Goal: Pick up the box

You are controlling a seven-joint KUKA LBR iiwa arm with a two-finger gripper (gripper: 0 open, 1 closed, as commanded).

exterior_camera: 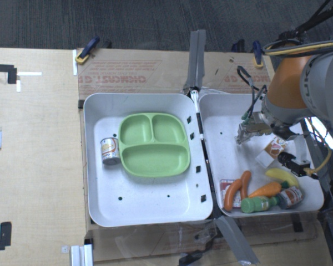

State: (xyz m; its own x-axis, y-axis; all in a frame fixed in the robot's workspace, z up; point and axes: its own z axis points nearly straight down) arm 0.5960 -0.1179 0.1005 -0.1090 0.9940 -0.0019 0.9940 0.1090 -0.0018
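Cardboard box [272, 151], white with a red-printed face, lying tilted in the right bin [222, 127] against its right side, just far of the banana [283, 176]; probably light, thin-walled, easily crushed, best pinched across its narrow sides. Gripper [245, 134] poised just left of it, apart; finger spread impossible to tell. Arm [302, 87] entering from the right.

Bins [94, 165]: white plastic, smooth, slight sheen. Divided tray [154, 144]: green plastic, matt-satin. Can [109, 151]: metal, shiny rim, printed paper label. Bench [33, 148]: pale wood-look board, matt; cardboard sheet [133, 71] behind bins, brown, printed red. Floor [127, 10]: dark carpet, rough weave. Arm [316, 87]: grey casing, smooth; orange band [288, 85] glossy plastic. End effector [247, 132]: bare metal look. Bottle [260, 204]: green glossy plastic. Box [277, 147]: printed card, finish unclear.
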